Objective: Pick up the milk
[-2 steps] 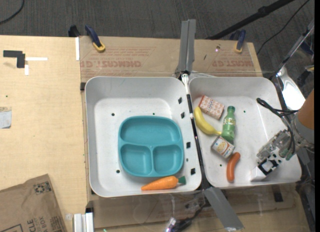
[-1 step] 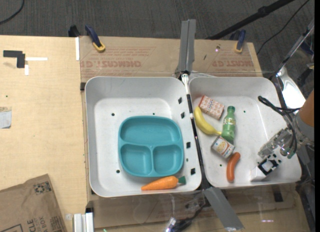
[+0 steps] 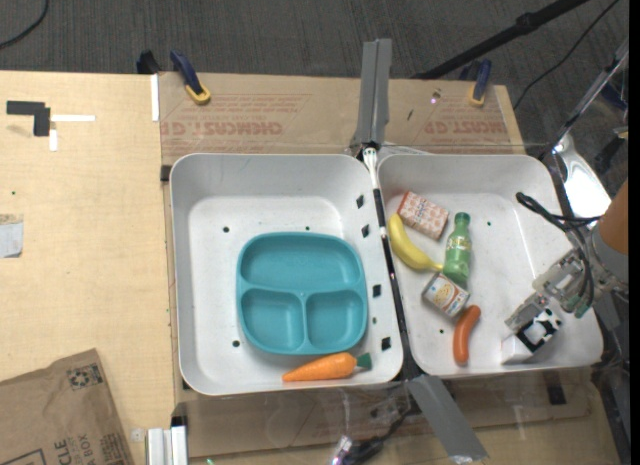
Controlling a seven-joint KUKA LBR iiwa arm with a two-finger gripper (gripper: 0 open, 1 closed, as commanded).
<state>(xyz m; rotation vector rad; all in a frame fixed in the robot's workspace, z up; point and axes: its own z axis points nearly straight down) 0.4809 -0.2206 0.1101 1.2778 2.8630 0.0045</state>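
Two shallow white bins sit side by side on a wooden counter (image 3: 80, 253), seen from above at a slant. Inside the left bin (image 3: 195, 283) lies a teal divided plate (image 3: 302, 291) with three compartments, and an orange carrot (image 3: 322, 368) rests along the bin's near edge, just below the plate. Across the right bin (image 3: 490, 178) several small items are scattered: a pink and white snack box (image 3: 423, 214) near the far left, a yellow banana (image 3: 407, 246) just below it, a green bottle (image 3: 457, 250) lying beside the banana, a small can (image 3: 445, 295) below the bottle, and a reddish sausage (image 3: 464, 334) near the bin's front wall. At the right bin's near right corner lies the milk (image 3: 535, 333), a small white carton with black patches, tilted on the bin floor and well apart from the other items. The grey arm reaches in from the right, and its claw (image 3: 560, 285) hangs low over that same corner, just above and beside the milk carton, with its metal parts very close to or touching the carton's upper end. How wide the claw stands cannot be told from this angle, and nothing shows the carton lifted off the bin floor.
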